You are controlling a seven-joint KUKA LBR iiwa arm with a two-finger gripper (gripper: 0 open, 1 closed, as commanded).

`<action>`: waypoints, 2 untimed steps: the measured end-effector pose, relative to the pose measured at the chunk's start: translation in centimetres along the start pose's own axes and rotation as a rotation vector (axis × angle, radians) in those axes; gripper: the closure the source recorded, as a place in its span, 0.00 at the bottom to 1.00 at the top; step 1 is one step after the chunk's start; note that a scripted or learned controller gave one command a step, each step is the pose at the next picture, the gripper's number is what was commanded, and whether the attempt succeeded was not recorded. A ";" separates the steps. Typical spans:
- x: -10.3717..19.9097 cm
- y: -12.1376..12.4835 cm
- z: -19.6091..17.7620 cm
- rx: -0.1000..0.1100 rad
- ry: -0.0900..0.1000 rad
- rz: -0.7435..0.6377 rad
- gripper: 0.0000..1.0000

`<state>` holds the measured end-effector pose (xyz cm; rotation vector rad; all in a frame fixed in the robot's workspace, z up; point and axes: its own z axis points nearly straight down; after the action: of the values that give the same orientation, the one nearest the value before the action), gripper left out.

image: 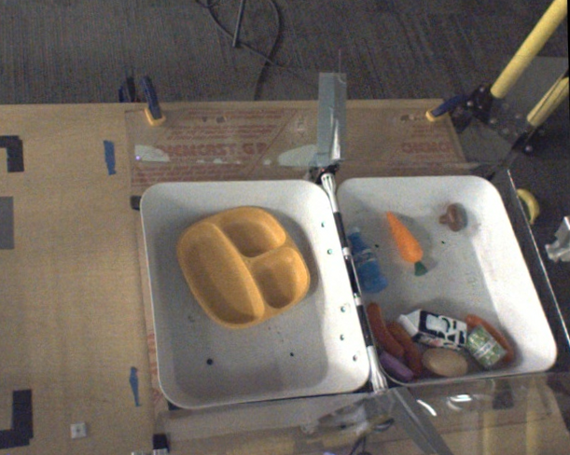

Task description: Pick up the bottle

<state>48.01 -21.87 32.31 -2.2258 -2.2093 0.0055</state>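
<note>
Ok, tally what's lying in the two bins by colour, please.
Yellow: 1, the divided plate
Blue: 1, the bottle
Orange: 1, the carrot
Brown: 2, one lump, one round piece
Red: 3, sausages
Others, mixed colours: 3
Total: 11

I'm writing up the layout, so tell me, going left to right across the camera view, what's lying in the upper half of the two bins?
Yellow divided plate in the left bin → blue bottle against the right bin's left wall → orange carrot → small brown object near the far right corner.
</note>
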 end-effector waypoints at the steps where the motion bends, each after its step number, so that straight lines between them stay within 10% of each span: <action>1: -0.1 0.0 -7.2 -0.003 -0.002 -0.038 1.00; 2: -0.3 4.4 -6.3 -0.004 -0.003 -0.073 1.00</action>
<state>52.48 -22.23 38.57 -2.1469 -2.2935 0.0039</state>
